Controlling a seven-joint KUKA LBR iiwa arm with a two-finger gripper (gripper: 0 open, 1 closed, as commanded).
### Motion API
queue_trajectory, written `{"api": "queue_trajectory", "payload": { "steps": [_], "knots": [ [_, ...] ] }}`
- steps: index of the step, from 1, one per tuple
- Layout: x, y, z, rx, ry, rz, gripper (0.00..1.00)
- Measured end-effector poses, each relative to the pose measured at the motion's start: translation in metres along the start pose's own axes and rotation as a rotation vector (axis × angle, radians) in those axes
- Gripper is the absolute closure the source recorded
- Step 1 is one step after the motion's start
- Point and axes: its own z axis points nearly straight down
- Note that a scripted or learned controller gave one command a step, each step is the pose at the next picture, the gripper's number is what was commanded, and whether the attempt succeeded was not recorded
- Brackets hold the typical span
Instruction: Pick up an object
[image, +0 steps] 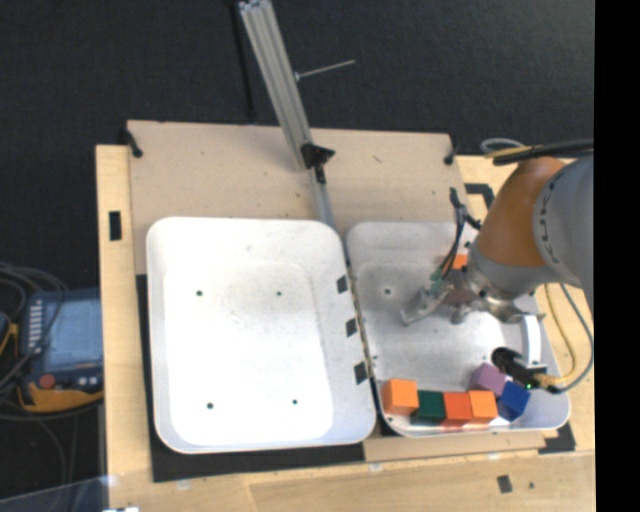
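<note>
I'm looking down at the bench (250, 170), a tan board that is carrying two shallow white bins side by side. The left bin (250, 330) and the right bin (400, 260) are sitting with their inner edges touching. Both are lying on a dark mat (160, 465) that is showing along the front edge.

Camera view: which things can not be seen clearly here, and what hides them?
- Gripper: small and blurred in the right bin, so its state cannot be told.
- Orange object: mostly hidden behind the arm and cables.
- Purple block and blue block: partly covered by a black fitting.
</note>
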Motion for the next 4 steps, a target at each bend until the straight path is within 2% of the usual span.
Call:
{"api": "queue_trajectory", "payload": {
  "steps": [1, 2, 4],
  "knots": [
    [-0.001, 0.001, -0.011, -0.004, 0.001, 0.007, 1.00],
    [-0.010, -0.004, -0.062, -0.005, -0.002, -0.002, 1.00],
    [-0.008, -0.007, -0.154, -0.006, -0.002, -0.007, 1.00]
  ]
}}
